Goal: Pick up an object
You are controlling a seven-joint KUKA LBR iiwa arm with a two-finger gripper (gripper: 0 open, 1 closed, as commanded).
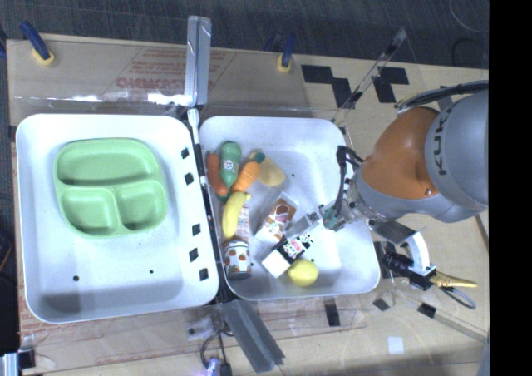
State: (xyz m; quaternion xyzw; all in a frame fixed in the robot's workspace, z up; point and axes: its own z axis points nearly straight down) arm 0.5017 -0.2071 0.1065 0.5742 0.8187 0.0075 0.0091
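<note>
The grey arm point(449, 158) is reaching in from the right, its orange band bulging over the right bin's point(320, 137) right wall and its wrist angling down and leftward. The end effector point(331, 218) is hanging low inside that bin near the right wall; whether it is clenched or released cannot be told, and nothing is visibly sitting in its grip.

Just to its left and slightly below, a small black-and-white patterned box point(285, 254) is lying tilted, with a round yellow lemon point(303, 273) touching its lower edge. A brown-and-white packet point(280, 215) is lying just left of the end effector. Further left, a smooth yellow banana point(235, 215) is stretching lengthwise, a small printed cup point(237, 259) below it. Up and to the left, an orange carrot point(244, 176) with a green top, a dark green rounded piece point(229, 153) and a pale yellow lump point(271, 172) are clustering together.

Well to the left, the other white bin point(41, 225) is carrying a glossy green three-part plastic tray point(110, 185). Both bins are resting on the bench point(249, 66).
</note>
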